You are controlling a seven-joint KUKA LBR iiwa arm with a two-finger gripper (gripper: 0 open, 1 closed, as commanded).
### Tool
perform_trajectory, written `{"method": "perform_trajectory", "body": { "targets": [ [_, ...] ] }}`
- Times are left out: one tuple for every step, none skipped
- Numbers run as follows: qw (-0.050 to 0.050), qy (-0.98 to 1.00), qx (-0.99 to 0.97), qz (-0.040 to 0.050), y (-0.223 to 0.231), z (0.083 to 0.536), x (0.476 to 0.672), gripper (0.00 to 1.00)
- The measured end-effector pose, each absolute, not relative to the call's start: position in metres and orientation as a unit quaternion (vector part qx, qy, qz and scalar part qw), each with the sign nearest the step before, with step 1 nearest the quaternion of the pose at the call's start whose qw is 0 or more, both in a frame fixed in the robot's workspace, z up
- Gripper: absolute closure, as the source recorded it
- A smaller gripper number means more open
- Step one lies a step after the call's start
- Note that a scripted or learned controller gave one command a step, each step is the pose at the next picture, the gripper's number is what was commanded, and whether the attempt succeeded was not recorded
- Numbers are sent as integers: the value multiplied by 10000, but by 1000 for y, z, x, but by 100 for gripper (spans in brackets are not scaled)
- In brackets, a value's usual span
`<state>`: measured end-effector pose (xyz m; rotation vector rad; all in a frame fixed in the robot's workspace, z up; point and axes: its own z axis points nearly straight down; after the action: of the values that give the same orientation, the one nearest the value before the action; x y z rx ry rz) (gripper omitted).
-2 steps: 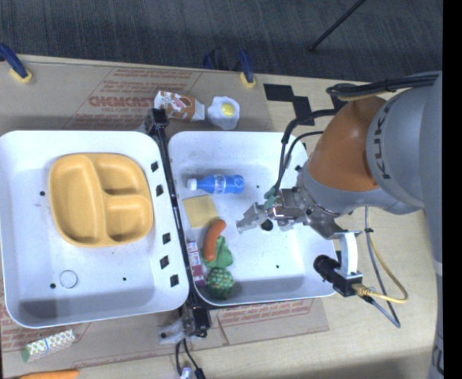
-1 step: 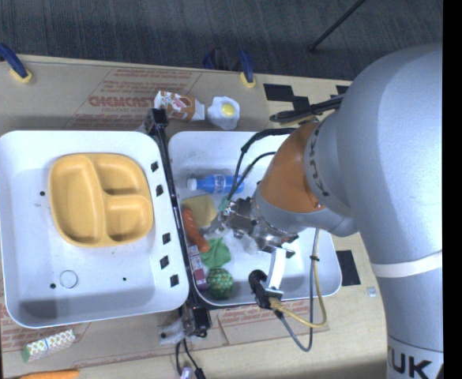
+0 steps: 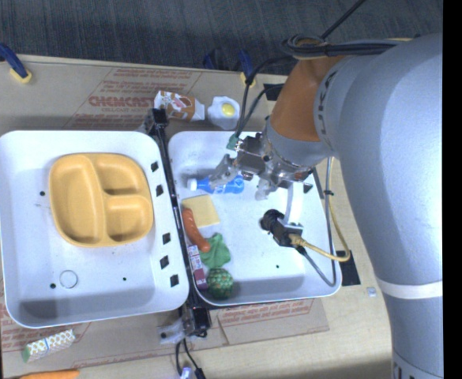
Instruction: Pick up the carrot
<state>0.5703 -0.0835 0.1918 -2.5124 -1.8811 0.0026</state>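
The carrot [image 3: 193, 227] is orange with a green leafy top and lies along the left wall of the right bin [image 3: 313, 279], just below a yellow cheese slice [image 3: 202, 209]. My gripper [image 3: 237, 172] hangs over the upper middle of that bin, above and to the right of the carrot and apart from it. A blue bottle [image 3: 219, 185] lies right beside the gripper's tip. The wrist body hides how the gripper stands.
A green ball [image 3: 221, 283] and a dark wrapped item [image 3: 200, 275] sit in the right bin's lower left corner. The left bin [image 3: 17, 290] holds a yellow divided plate [image 3: 100, 197]. A small carton [image 3: 175, 104] and an egg toy [image 3: 224, 110] lie behind the bins.
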Motion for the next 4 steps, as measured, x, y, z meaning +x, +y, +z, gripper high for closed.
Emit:
{"method": "perform_trajectory", "body": {
  "targets": [
    [29, -5060, -8625, 20, -107, 109, 528, 0],
    [25, -4623, -8867, 10, -41, 192, 532, 0],
    [20, -4347, -9006, 19, -26, 197, 622, 0],
    [12, -4934, -8698, 11, -25, 192, 645, 0]
  ]
}}
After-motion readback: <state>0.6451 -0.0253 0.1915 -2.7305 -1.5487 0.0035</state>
